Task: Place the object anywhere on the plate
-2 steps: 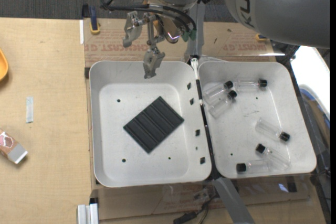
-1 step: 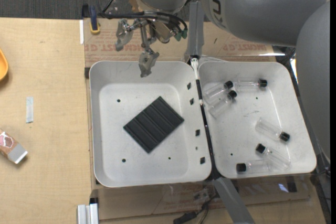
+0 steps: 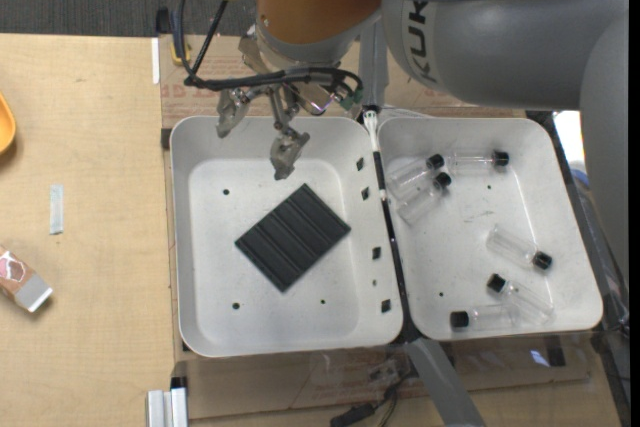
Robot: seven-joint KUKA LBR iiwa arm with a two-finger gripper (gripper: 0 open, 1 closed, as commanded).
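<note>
Camera view puts my end effector [image 3: 257, 137] over the left bin's [image 3: 190, 315] far edge, fingers spread wide and holding nothing. Below it, nearer the camera, the dark ribbed plate [image 3: 292, 236] lies flat mid-bin, turned diagonally. Small vials [image 3: 440, 180] sit in the right bin [image 3: 575, 315].

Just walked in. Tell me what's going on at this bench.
A KUKA arm's gripper hangs with fingers spread over the far end of the left bin, holding nothing. Below it, a dark ribbed plate lies flat on the bin floor. The right bin holds several clear vials with black caps, untouched.
</note>
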